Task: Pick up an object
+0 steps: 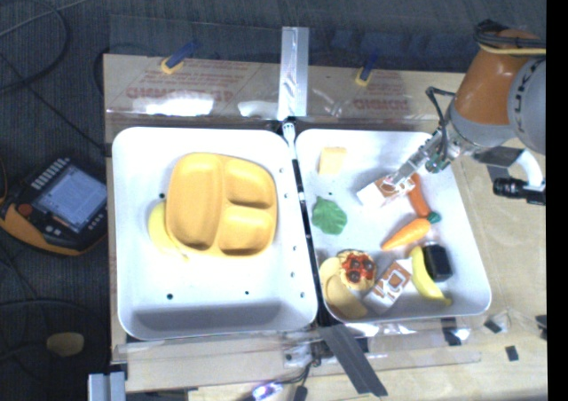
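My gripper [424,161] reaches into the right bin [470,239] from its upper right edge, below the orange-banded wrist [486,93]. Its tip sits just above and to the right of a small white carton with a red label [382,188]. An orange carrot [418,199] lies right beside the carton, under the tip. I cannot see whether anything is between the gripper's tips. Lower in the bin are a second carrot [408,232], a banana [428,279] and a black object [436,260].
The right bin also holds a pale yellow block [333,161], a green lump [329,216], a toy pizza slice [355,268] and another small carton [390,282]. A yellow divided plate [220,204] lies in the left bin [142,302]. A handheld device [67,200] sits left of the bench.
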Controlling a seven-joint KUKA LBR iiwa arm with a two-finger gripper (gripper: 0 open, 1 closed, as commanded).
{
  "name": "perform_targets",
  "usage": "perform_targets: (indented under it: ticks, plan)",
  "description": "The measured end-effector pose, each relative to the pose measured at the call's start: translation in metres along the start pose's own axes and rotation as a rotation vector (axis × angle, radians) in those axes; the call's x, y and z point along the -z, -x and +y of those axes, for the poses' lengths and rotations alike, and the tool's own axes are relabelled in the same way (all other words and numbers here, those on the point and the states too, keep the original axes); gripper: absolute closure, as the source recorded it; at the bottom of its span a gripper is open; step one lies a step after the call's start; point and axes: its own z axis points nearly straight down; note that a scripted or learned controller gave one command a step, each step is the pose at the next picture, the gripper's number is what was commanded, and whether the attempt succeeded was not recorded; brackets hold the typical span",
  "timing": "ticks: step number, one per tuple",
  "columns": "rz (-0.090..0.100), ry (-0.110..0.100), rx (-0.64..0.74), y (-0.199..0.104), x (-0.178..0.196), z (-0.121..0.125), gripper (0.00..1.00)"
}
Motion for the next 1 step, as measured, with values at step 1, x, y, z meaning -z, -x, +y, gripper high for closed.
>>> perform_targets:
  ticks: [1]
  plan:
    - [0.007, 0.000, 0.168, 0.0103, -0.0008, 0.0072, 0.00]
